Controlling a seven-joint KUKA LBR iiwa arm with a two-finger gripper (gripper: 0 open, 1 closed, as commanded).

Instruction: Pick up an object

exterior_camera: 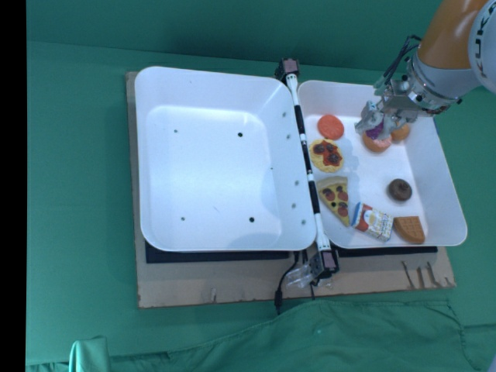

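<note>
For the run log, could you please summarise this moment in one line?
end effector: low in right bin | over pink-topped pastry | grasp: unconfirmed

Left bin (pixel 217 239) sits beside right bin (pixel 442 200) — on green cloth (pixel 77 169).

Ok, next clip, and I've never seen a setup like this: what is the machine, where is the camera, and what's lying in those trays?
It is one robot arm with a two-finger end effector, filmed from a fixed camera above the bench. Two shallow white bins sit side by side. The right bin holds toy food: a red disc, a small round pizza, a pizza slice, a chocolate doughnut, a small carton and a waffle wedge. The end effector sits low over orange pieces at the far side; whether it grips anything is unclear.
</note>
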